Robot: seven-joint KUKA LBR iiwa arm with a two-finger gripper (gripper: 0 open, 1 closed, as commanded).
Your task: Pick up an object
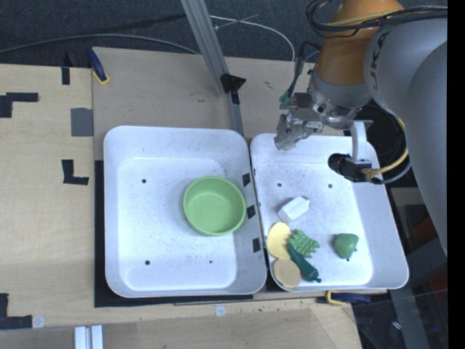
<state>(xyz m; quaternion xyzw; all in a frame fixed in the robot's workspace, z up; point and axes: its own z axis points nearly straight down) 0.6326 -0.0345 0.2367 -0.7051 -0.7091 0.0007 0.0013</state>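
Observation:
The gripper [289, 138] hangs over the back left corner of the right bin [363, 195], well above its floor, with nothing seen between its fingers. Near the bin's middle lies a small white block [293, 209]. In front of it sit a yellow piece [278, 240], a green leafy toy with a dark green stem [304, 251] and a tan round piece [286, 273]. A green pepper-like toy [346, 245] lies to the right of these. In the left bin [131, 195] stands a green bowl [213, 206].
A grey metal pole [207, 42] slants down to the bench behind the bins, ending at a black clamp [232, 83]. The arm's grey body [414, 71] and black cable fitting [352, 167] overhang the right bin's back right side.

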